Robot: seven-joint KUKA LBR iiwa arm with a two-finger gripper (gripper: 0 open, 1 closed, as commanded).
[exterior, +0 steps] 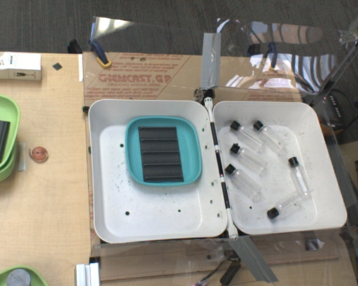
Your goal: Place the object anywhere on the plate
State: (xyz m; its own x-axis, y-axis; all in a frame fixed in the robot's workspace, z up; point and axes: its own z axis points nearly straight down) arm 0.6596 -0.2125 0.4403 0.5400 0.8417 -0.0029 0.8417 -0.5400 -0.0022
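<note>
A teal square plate with a dark ribbed insert lies in the left white bin, toward its upper middle. The right white bin holds several clear plastic vials with black caps, lying on their sides. One vial lies near the bin's top left, another vial at the right, and a third vial near the bottom.
A green tray with a dark block sits at the left edge of the wooden bench. A small red disc lies beside it. Cardboard and clear plastic sheeting stand behind the bins.
</note>
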